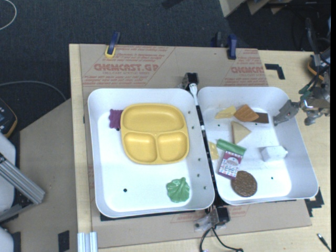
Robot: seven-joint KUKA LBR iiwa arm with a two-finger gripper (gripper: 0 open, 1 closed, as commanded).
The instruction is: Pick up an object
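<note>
The pincer [286,112] hangs at the right bin's [294,188] far right rim; whether its tips are spread cannot be told. The white block [273,153] lies nearest, just below it.

On your desk [79,140], two bins side by side, divided tray [155,132] in left bin [105,182], round disc [244,184] and block [273,153] in right bin [302,161]
</note>
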